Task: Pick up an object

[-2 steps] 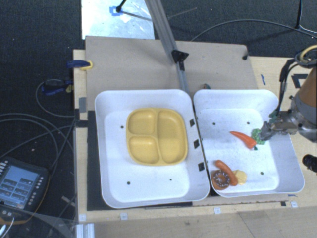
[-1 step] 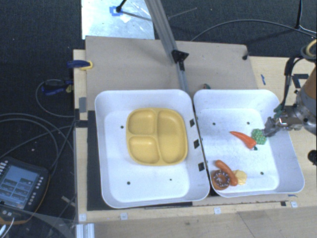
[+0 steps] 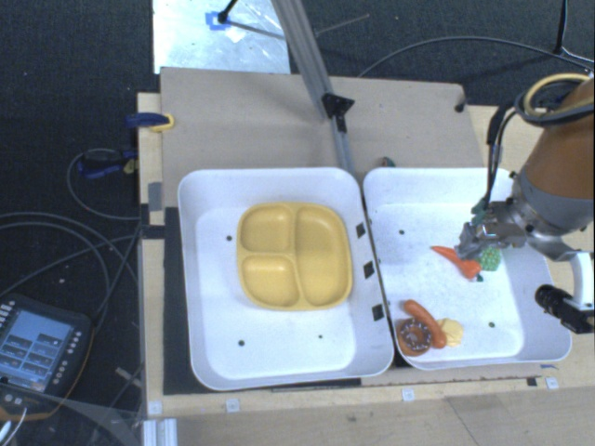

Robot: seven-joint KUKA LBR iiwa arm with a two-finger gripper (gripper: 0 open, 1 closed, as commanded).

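The end effector (image 3: 481, 242) sits low in the right bin (image 3: 409, 203), near the bin's right side, at the tip of the grey arm (image 3: 558, 170) with its orange band. It is right over the toy carrot (image 3: 457, 259), whose orange body points left and whose green top (image 3: 490, 259) lies just under the end effector. How far the end effector is open cannot be told from this angle, nor whether it has hold of the carrot.

Toward the front of the same bin, well apart from the carrot, lie a sausage (image 3: 423, 321), a chocolate doughnut (image 3: 412, 337) touching it, and a small yellow piece (image 3: 452, 331) just beside them.

The left bin (image 3: 200, 277) holds a yellow divided plate (image 3: 295, 255), lying flat near its middle, with three compartments.

Both bins rest side by side on the table (image 3: 242, 110). A grey pole (image 3: 307, 49) slants across the table's back. Left of the table, cables (image 3: 84, 212) trail on the dark floor by a handheld control pad (image 3: 33, 347).
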